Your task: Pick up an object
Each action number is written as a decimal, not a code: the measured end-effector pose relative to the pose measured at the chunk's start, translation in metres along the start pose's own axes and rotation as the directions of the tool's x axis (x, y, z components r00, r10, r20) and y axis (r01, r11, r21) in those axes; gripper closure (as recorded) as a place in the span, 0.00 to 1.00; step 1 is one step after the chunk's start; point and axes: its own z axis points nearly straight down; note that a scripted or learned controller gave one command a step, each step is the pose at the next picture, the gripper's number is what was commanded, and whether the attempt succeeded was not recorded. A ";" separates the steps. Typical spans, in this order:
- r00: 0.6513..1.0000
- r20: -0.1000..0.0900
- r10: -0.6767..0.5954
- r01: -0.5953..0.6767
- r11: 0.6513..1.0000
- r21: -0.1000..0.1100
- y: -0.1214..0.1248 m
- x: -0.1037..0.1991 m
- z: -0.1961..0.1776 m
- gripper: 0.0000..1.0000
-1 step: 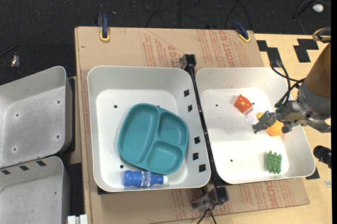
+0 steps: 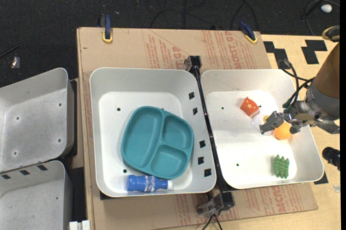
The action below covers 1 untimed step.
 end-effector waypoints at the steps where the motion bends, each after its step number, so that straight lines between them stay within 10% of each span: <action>1: 1.000 -0.002 0.003 -0.003 1.000 0.005 -0.010 -0.003 0.057 0.00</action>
